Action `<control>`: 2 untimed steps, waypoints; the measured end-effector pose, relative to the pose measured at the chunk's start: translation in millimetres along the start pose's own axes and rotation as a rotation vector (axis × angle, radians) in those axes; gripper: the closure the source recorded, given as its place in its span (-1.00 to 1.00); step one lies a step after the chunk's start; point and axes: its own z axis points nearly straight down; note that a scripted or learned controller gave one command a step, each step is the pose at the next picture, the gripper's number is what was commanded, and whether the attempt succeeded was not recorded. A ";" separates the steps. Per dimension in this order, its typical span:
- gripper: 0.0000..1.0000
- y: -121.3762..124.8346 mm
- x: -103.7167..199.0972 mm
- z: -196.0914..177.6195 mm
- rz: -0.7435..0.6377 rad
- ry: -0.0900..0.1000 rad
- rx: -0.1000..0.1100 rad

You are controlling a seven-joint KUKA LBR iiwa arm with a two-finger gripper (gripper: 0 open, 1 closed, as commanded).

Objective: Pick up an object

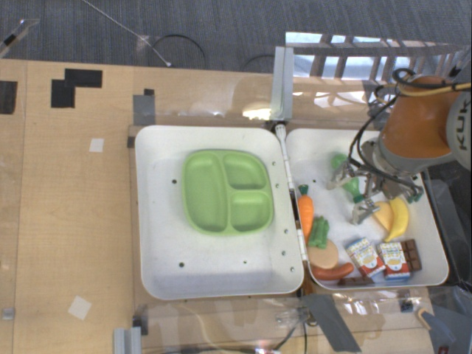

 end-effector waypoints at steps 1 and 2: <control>1.00 0.1 -6.0 -15.6 -0.006 -0.016 0.007; 1.00 -28.7 -47.0 1.0 0.050 -0.001 -0.001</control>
